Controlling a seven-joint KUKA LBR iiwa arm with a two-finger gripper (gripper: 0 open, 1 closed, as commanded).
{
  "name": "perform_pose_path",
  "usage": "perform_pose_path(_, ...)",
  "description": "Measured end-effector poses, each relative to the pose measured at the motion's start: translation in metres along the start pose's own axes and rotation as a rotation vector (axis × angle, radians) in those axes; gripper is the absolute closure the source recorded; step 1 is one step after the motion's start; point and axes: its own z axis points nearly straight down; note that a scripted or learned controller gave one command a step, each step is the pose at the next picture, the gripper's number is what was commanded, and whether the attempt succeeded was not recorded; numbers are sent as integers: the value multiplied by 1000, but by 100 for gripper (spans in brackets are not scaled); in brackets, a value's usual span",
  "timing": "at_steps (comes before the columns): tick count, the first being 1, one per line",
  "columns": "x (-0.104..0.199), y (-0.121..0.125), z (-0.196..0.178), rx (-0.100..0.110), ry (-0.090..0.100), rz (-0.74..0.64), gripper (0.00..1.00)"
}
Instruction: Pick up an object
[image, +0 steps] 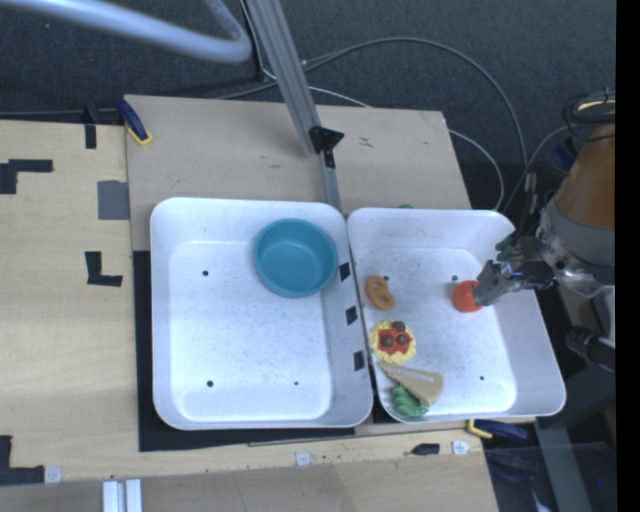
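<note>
The right bin (520, 370) holds a small red-orange round object (465, 296) near its right side. My gripper (489, 285) hangs just to the right of that red object, touching or nearly touching it. Further left in the same bin lie a brown pretzel-like piece (379, 292), a yellow piece with red spots (394, 341), a tan cone-shaped piece (415, 380) and a green piece (404, 402). A blue bowl (295, 257) stands upright in the left bin (240, 380), near its back right corner.
A grey metal pole (300, 95) slants down to the seam between the bins at the back. Cables (440, 60) loop over the dark floor behind. The arm's grey body with its orange band (590, 195) stands beyond the right bin's right rim.
</note>
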Motion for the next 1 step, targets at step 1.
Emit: perform_pose_path(1, 44, 22, 16, 5, 1, -2, 100)
